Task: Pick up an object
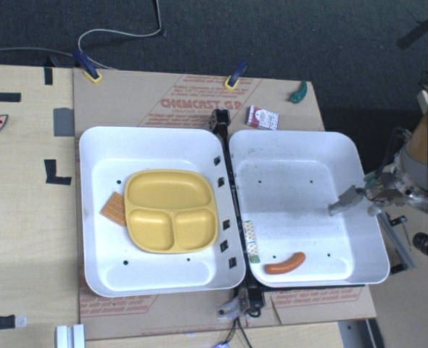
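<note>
While gripper [342, 203] hangs at right bin [294, 145] rim | fingers' state: can't tell | sausage [284, 264] lies loose nr front wall, likely pick | yellow tray [172, 210] in left bin.

Both bins are white: the left bin [98, 194] holds a plain yellow plate [172, 210] with a tan cracker [114, 209] at that plate's left edge. The right bin [301, 147] shows fine dark speckling, and an orange-red sausage [284, 264] lies right of the plate.
</note>
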Action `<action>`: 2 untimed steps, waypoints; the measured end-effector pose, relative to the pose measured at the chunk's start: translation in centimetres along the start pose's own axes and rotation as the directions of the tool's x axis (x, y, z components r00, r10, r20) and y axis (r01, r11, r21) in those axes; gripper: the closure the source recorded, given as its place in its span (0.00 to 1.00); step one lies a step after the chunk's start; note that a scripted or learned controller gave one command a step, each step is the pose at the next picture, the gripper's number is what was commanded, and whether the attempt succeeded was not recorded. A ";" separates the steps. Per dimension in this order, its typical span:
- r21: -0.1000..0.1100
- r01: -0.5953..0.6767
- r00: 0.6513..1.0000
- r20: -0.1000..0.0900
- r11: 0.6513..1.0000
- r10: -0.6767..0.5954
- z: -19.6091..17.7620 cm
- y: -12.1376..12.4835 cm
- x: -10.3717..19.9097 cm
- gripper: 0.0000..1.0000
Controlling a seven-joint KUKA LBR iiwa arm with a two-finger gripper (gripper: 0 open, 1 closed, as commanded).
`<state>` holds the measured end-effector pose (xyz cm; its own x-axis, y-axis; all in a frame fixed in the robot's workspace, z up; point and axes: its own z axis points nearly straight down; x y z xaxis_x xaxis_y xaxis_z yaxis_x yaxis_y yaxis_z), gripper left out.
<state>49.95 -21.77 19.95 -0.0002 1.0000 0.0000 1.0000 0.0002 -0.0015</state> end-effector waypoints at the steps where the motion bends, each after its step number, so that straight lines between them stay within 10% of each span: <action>1: 0.002 0.001 1.000 -0.002 1.000 -0.001 8.6 -1.6 4.9 0.00; 2: -0.002 -0.002 1.000 0.002 1.000 0.002 11.4 -1.6 7.1 0.00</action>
<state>48.37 -14.64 8.59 0.0015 1.0000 -0.0025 1.0000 -0.0015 0.0010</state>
